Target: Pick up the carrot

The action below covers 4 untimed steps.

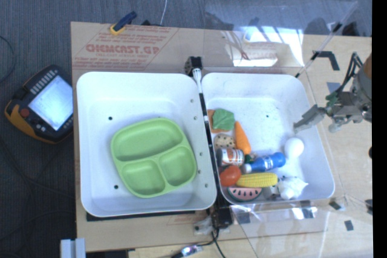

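Here the carrot (242, 138) lies in the right bin (266, 84), near its left wall, long axis running from upper left to lower right. We judge it a light, rigid plastic toy with a smooth, tapering skin — likely to slip if pinched near the narrow tip. We would take hold across the thicker upper half, fingers closing across the short axis.

Clutter is tight. A green leafy piece (222, 119) touches the carrot's upper end; a cookie (224, 142) sits just beside its left flank; a small can (232, 157) lies against its lower end. Below these: a blue bottle (266, 162), a tomato (230, 176), corn (256, 179), a watermelon slice (244, 193) and two white items. The right flank is clear — approach from there.

The gripper (338, 113) hangs at the bin's right rim, well apart from the carrot; we cannot tell its state.

The left bin (97, 90) holds a green tray (154, 156).
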{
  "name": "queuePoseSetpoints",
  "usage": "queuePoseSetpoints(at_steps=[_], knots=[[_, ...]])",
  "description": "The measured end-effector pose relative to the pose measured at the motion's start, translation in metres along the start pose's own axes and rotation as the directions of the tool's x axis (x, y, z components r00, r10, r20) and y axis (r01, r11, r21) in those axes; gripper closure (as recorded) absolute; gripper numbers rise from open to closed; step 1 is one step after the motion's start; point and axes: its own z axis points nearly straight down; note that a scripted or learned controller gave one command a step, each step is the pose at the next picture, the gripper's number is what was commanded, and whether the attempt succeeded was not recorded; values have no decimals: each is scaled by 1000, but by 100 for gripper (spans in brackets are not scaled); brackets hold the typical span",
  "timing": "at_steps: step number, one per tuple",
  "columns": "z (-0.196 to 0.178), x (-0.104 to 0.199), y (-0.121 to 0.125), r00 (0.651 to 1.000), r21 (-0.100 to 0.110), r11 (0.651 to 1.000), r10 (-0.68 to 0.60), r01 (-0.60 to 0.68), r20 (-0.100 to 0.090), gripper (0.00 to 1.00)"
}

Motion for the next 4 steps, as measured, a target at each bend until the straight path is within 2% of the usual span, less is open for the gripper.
queuePoseSetpoints(at_steps=[1,2,3,4], knots=[[85,82,18,973,6,973,231,-231,-1,0],[171,93,50,990,-20,990,139,-139,1,0],[161,96,51,990,-17,990,138,-138,-4,100],[57,125,84,907,-2,907,421,-421,0,100]])
